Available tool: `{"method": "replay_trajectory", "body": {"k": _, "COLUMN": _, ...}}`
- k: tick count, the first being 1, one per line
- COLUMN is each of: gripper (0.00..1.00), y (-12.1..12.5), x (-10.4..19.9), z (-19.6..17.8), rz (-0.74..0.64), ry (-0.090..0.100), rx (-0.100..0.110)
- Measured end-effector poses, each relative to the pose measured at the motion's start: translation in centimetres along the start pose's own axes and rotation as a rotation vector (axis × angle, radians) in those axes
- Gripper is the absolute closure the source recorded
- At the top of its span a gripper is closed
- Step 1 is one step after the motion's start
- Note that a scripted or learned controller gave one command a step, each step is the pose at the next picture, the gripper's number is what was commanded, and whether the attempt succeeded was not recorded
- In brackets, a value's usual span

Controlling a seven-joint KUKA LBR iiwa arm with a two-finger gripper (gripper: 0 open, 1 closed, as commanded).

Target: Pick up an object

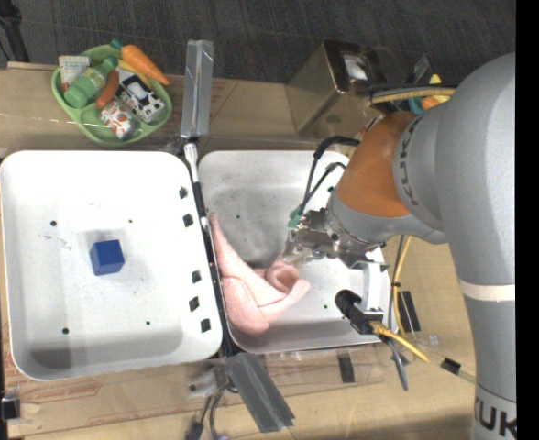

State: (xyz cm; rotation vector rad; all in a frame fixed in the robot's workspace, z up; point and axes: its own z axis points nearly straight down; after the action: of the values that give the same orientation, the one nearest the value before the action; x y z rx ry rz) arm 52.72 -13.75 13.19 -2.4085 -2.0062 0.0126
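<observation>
Cloth [251,291] is what I read as the task's thing here: a pink, rumpled piece lying in the right bin [251,177], at lower centre of the frame. It runs along the bin's left wall from mid-height down to the lower left corner, with a raised fold bulging toward the middle of the bin floor.

From this 1 camera view, the gripper [302,248] sits just right of centre, low over the bin, with the grey arm [462,154] and its orange band filling the right side. The gripper's tip is at, or just above, the top of that raised fold; I cannot tell whether it touches. The wrist and cabling hide the tips, so I cannot tell how wide the pincer stands, nor whether any cloth is between them.

My judgement on handling: the cloth looks light, limp and not fragile, so it should take a firm pinch without harm. It will drape and trail when lifted, and a flat patch would give little to bite on. The raised fold near the gripper seems the best hold, since doubled fabric stands proud of the floor. The strip along the wall looks poor, being pressed close to the rim.

In the left bin [31,181], at left of centre, lies 1 blue cube [107,257], stiff and small, well apart from the gripper. A green bowl [82,122] of toys sits at upper left, outside both bins.
</observation>
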Motion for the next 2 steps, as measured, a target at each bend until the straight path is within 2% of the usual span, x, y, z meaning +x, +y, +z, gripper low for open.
{"method": "replay_trajectory", "body": {"k": 1, "gripper": 1.0, "y": -1.11, "x": -1.19, "z": 1.53, "rz": -0.196, "ry": 0.002, "rx": -0.004}}
{"method": "replay_trajectory", "body": {"k": 2, "gripper": 0.0, "y": -1.11, "x": -1.2, "z": 1.53, "rz": -0.196, "ry": 0.002, "rx": -0.004}}
